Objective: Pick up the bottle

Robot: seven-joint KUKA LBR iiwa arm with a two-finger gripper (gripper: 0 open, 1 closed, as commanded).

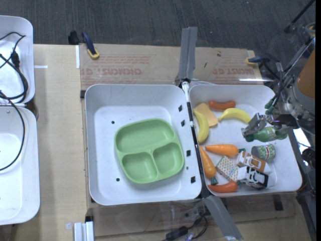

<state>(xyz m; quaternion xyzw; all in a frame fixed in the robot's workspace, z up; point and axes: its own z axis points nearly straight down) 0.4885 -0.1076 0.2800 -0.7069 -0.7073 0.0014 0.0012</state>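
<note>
Camera view shows the gripper (257,126) near the right edge of the right bin (295,177), its jaws closed around the green bottle (267,133), above the other toys.

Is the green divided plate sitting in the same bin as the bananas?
No. The green divided plate lies in the left bin, while the bananas lie in the right bin with the other toy food.
</note>
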